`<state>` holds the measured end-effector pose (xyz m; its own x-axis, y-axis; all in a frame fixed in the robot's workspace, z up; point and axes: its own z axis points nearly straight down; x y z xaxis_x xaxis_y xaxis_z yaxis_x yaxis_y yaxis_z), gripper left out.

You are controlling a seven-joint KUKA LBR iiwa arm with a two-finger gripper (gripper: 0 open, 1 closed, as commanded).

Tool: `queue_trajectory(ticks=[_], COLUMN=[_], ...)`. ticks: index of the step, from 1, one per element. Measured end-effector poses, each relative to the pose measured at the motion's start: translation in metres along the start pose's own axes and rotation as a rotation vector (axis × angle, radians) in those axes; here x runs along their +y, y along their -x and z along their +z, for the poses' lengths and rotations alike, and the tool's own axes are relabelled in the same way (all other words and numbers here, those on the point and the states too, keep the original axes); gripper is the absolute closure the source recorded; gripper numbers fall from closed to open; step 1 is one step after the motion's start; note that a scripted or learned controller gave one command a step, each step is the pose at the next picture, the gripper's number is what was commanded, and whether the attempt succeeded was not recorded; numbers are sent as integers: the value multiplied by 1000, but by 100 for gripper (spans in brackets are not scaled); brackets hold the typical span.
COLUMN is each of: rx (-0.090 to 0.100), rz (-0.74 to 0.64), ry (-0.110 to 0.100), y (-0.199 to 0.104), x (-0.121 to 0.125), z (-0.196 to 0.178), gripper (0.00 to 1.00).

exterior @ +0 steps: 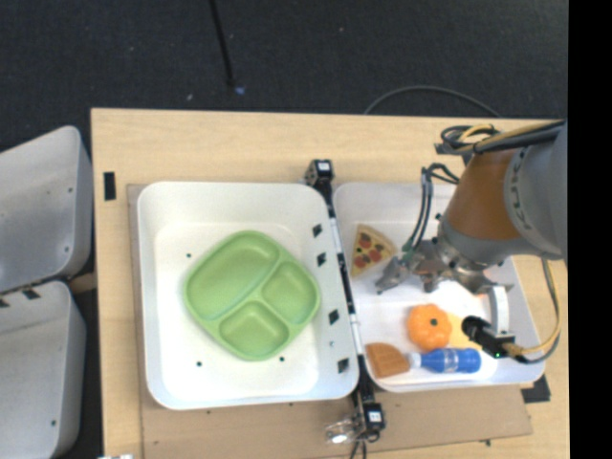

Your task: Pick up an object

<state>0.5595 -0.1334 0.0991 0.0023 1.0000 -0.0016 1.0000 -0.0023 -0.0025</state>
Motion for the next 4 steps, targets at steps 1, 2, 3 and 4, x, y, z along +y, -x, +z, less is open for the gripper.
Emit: queue_trajectory(ticks=[1,2,3,4], rx=[0,1,0,0], rz=[5,-5,-5,-6], ry=[5,6,11,7], y=[1,-6,-7,-6], x=[1,-5,-1,0], z=[-12,-65,-130,-170], gripper=[100,100,100,100])
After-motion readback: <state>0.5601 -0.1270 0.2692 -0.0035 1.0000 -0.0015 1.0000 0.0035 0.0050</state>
